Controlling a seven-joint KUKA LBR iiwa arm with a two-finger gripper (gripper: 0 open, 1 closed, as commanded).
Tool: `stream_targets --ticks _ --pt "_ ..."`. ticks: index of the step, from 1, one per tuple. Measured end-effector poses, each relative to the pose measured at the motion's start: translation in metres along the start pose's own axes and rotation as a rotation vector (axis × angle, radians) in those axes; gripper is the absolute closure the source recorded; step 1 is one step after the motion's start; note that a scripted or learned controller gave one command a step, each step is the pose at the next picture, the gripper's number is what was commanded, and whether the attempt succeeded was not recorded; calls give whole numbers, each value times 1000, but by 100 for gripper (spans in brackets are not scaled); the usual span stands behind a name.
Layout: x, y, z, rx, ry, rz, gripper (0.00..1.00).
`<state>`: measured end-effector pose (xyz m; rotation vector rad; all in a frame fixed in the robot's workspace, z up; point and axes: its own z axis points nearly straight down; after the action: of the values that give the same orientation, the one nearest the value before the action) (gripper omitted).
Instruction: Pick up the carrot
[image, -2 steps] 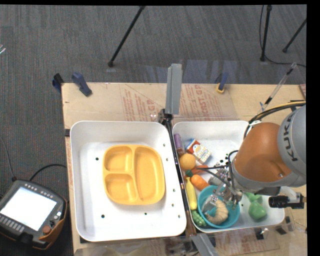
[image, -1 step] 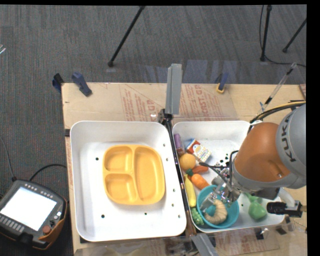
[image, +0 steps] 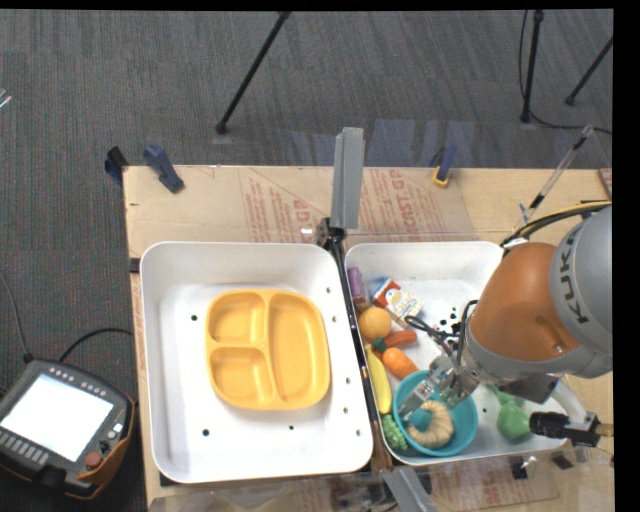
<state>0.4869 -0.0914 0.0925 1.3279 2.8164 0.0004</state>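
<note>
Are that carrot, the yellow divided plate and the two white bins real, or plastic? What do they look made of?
The carrot looks like a toy, probably plastic: flat, even orange, smooth skin. The yellow plate looks like moulded plastic, with one uniform colour and rounded compartment walls. The white bins look like thin matte plastic with rounded corners, though the view leaves that open.

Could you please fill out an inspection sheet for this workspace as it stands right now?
Surface: cardboard-covered bench with two white bins; left bin holds a yellow divided plate.
Job's things: carrot lies in the right bin, beside the teal bowl, not gripped.
Clutter: lemon, banana, small carton, green toy, tan item inside the bowl.
Grippers: gripper low over the bowl's rim, right of the carrot.
Cables: black cable running to the arm.
Surroundings: grey carpet, tripod legs, pendant at lower left.
</note>
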Motion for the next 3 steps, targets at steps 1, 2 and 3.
stream_targets --ticks 1,2,3 --pt "-81 94 8 11 24 -57 0" --pt "-95 120 9 14 25 5 0" --pt "-101 108 9 19 22 437 0"
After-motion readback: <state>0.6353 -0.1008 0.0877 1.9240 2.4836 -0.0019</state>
